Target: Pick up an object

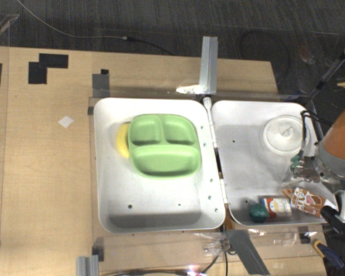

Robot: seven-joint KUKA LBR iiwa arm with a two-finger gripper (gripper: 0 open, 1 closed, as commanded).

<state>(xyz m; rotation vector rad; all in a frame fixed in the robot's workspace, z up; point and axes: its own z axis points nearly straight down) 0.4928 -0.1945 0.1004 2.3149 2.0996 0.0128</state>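
The gripper point(302, 168) hangs at the right bin's point(241, 171) right edge, above a carton point(306, 200). I cannot tell its grip. A green tray point(163, 144) fills the left bin point(112, 200).

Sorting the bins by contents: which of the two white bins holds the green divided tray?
The left bin holds the green divided tray, which lies over a yellow object. The right bin holds small packaged items instead.

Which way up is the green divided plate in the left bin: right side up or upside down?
Right side up. The green plate shows its three hollow compartments facing the camera, with raised rims between them.
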